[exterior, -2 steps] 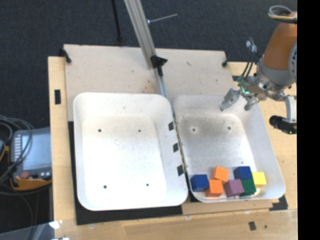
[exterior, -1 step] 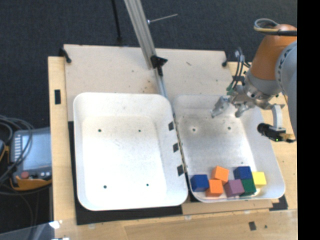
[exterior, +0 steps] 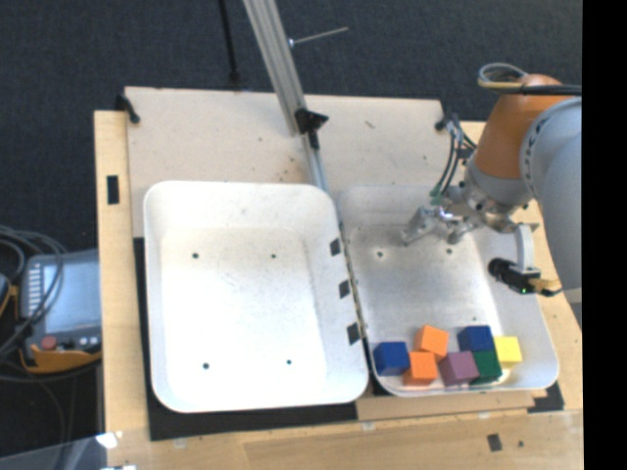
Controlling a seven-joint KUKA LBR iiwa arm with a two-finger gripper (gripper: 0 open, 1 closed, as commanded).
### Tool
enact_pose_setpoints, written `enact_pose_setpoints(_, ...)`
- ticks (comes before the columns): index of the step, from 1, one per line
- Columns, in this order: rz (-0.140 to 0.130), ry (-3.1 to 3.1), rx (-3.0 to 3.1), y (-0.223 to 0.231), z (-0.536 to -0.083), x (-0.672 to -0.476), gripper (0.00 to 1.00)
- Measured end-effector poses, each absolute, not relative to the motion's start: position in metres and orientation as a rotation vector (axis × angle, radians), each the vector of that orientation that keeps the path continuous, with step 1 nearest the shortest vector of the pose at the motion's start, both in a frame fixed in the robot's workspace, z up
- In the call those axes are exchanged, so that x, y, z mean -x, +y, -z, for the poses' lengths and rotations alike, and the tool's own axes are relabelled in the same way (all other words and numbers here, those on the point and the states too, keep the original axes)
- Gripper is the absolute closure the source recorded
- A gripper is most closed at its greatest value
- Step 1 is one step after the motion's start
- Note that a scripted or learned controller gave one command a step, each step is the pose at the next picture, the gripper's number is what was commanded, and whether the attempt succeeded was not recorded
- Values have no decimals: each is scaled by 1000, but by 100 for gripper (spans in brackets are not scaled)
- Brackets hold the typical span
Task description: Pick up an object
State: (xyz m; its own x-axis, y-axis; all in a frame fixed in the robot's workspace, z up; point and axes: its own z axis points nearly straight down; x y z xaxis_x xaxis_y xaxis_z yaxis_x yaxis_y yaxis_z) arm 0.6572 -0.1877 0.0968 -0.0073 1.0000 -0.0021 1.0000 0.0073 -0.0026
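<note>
Pincer (exterior: 423, 225) over right bin (exterior: 411, 282), grip state indiscernible; coloured blocks (exterior: 446, 355) clustered along its near edge.

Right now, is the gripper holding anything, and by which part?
Nothing held. The gripper hangs over the bare far end of the right bin, apart from the blocks clustered at the near end.
</note>
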Motion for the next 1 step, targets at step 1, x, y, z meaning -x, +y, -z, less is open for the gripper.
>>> enact_pose_setpoints(1,-2,-2238,2215,-189,-112,-659,100)
